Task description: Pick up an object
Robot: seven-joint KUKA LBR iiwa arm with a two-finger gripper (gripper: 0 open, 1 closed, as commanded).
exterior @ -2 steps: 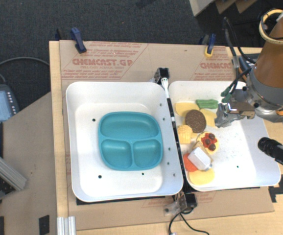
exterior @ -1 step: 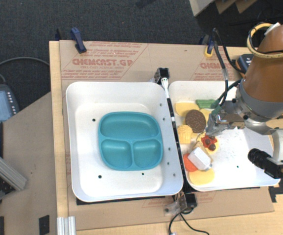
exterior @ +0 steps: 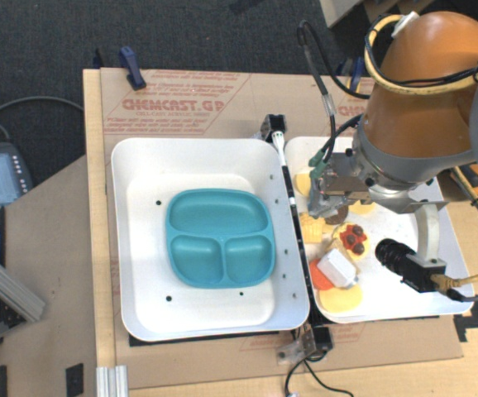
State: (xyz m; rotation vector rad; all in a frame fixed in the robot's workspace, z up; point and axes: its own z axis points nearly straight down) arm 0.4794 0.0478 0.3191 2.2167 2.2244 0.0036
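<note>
Camera view, right of centre: gripper (exterior: pixel 332 198) over the left part of the right white bin (exterior: pixel 392 298), open or closed impossible to tell. Just below it, a red toy with dark spots (exterior: pixel 354 237). Further down, a white block (exterior: pixel 336 266) against an orange piece (exterior: pixel 321 278), then a yellow disc (exterior: pixel 344 299). Centre-left of the frame, the left white bin (exterior: pixel 127 222) with a teal divided plate (exterior: pixel 219 238).

Teal plate (exterior: pixel 219 236), white bin (exterior: pixel 140 188) (black-dotted), red knobbly piece (exterior: pixel 354 237), yellow disc (exterior: pixel 342 298), orange arm band (exterior: pixel 429 64)
</note>
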